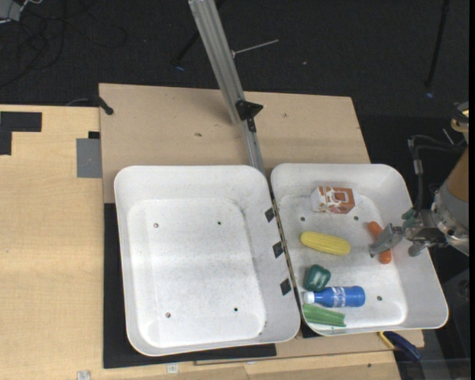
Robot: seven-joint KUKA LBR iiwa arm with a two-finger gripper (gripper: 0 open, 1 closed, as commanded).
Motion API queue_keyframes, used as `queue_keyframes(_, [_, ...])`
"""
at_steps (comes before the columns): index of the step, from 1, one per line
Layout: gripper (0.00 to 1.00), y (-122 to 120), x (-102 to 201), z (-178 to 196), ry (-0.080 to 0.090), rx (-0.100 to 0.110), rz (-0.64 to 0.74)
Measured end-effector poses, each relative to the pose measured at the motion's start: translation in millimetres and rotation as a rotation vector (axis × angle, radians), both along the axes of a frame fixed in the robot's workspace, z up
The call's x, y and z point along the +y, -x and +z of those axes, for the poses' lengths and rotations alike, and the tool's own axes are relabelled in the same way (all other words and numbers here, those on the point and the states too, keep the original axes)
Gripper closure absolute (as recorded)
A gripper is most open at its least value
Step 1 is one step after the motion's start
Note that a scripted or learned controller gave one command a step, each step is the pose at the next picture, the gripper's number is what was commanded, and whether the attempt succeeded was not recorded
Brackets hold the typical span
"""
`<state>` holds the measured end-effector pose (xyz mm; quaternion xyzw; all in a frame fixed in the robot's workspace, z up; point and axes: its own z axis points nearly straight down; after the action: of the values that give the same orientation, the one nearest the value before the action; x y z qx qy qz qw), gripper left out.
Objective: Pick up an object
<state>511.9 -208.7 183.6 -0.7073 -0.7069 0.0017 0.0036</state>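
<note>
My gripper (397, 246) hangs over the right edge of the right bin (418, 307), coming in from the right. It is open, and nothing shows between its fingers. An orange carrot-like piece (376, 230) lies on the bin floor right under the left finger (380, 245), which partly covers it. Further left in the same bin are a yellow corn cob (325, 244), a red-and-white carton (333, 199), a dark green piece (317, 276), a blue bottle (337, 296) on its side, and a flat green item (324, 316) at the front wall.
The left bin (142, 184) sits beside the right one, joined by black clips (277, 248). A slanted aluminium rail (222, 62) rises behind the bins. Wooden bench surface surrounds both bins.
</note>
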Motion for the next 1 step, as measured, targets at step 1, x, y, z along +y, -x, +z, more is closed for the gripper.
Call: queue_keyframes(1, [0.00, 5.2, 9.3, -48.1, -0.001, 0.001, 0.000])
